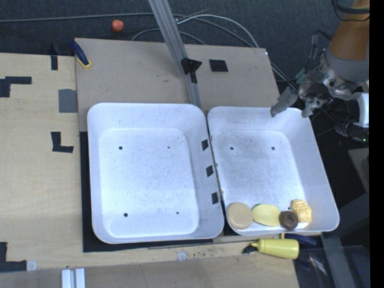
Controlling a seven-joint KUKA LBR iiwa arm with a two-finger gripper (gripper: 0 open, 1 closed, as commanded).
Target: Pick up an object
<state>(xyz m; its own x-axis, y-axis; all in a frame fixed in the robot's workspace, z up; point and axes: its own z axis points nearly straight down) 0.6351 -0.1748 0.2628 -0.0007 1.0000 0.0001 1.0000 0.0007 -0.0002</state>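
Observation:
Several small objects lie along the near edge of the right bin [264,161]: a tan round disc [239,215], a yellow oval piece [266,215], a dark brown round piece [288,220] and a yellow ridged block [302,210]. My gripper [294,104] hangs at the bin's far right corner, well away from them. Its two grey fingers stand apart and open, with nothing between them.
The left bin [147,167] sits beside the right one. A yellow-handled tool [278,247] lies on the bench just in front of the right bin. A slanted grey pole [174,41] rises behind the bins. Cables run at the far right.

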